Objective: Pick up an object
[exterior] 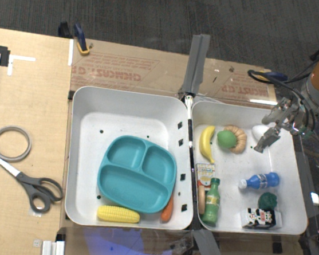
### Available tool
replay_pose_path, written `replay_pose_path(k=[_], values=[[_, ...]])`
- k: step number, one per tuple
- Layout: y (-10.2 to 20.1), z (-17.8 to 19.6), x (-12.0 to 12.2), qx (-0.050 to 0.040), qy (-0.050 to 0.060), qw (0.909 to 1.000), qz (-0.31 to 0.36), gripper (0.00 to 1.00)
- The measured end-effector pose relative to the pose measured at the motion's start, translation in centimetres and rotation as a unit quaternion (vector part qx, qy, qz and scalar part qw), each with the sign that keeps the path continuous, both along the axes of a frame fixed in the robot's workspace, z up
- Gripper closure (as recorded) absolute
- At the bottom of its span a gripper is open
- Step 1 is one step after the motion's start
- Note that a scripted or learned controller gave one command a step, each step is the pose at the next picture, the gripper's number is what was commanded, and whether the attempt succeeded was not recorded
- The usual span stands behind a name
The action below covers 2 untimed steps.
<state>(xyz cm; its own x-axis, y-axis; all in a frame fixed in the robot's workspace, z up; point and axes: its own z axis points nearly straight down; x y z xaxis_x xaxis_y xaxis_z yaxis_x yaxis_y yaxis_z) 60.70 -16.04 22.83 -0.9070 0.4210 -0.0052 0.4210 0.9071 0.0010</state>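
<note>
Gripper (263, 141) over right bin (299, 170) upper corner, finger state cannot be told, blue bottle (260, 181) below it, banana (205, 142) well apart at left

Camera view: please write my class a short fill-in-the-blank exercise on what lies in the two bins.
1. The teal tray lies in the ____ bin.
2. The corn lies at the tray's ____ edge.
3. The banana lies in the same bin as the blue ____.
4. The gripper hangs over the ____ bin.

Missing words: left; near; bottle; right
</note>
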Motion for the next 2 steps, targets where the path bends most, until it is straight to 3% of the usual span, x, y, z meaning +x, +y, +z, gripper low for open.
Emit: replay_pose_path(k=[1, 2], values=[[0.4, -13.5, 3.5, 0.0002, 0.000, 0.9991, -0.043, 0.00], [0.4, -12.2, 3.8, -0.0011, -0.005, 0.9991, -0.041, 1.00]])
